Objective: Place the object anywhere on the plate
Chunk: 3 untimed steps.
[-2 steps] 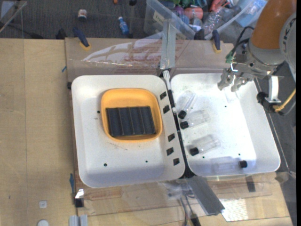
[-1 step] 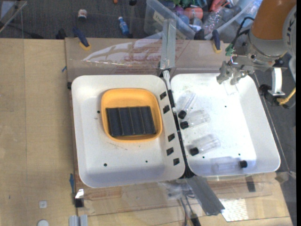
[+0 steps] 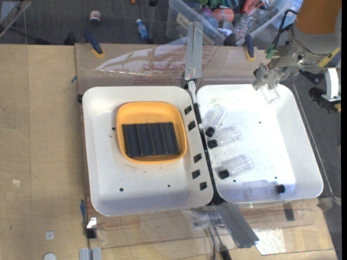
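Arm (image 3: 320,15) was parked over the far right corner of the right bin (image 3: 303,145), hand (image 3: 269,80) hanging just above that corner's rim. Couldn't tell whether the hand was released or clenched. Something pale sat right under it (image 3: 270,95), too blurred to say if it was a held part or just the tooling, so I wouldn't count it as a grasp.

Task things were the clear bottles with black caps, all in the right bin: two close together near the divider (image 3: 219,124), one more toward the near side (image 3: 234,167), and one lying along the near wall (image 3: 263,189). The target was the orange plate (image 3: 152,131) in the left bin (image 3: 103,161), with a dark ribbed insert (image 3: 150,138) on it, nothing else on the plate.

My read: pick step, not yet started, nothing delivered.

How I'd have done it:
- Go for the bottle on the near side, it lay apart from the others and away from the walls.
- Line the hand across the bottle's short axis, close on the body, not the cap.
- Clear plastic, smooth and round: likely to roll or squirt out, so come straight down and centred.
- Lift well clear of the divider before crossing to the plate.
- Release low over the ribbed insert so it didn't roll off.
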Tool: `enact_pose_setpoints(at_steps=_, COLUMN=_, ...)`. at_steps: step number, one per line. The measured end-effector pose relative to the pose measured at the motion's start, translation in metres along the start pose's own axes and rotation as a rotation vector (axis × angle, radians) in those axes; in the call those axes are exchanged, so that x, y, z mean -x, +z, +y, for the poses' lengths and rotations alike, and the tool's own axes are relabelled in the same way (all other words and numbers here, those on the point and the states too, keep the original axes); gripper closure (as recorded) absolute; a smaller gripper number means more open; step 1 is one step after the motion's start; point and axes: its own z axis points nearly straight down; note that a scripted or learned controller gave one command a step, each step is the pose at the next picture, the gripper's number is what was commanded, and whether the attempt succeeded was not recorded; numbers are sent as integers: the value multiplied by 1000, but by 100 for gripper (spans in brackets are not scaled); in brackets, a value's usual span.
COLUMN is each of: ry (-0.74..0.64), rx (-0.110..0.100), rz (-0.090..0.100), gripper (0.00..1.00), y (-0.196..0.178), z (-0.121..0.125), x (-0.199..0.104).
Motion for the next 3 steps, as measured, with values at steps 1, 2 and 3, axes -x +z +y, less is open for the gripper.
enact_pose_setpoints(at_steps=1, ry=-114, rx=1, rz=0, gripper=100, y=-9, z=1, x=-8)
enact_pose_setpoints(at_steps=2, ry=-274, rx=2, rz=0, gripper=100, y=-20, z=1, x=-14)
enact_pose_setpoints(at_steps=3, ry=-291, rx=2, rz=0, gripper=100, y=-28, z=1, x=-15)
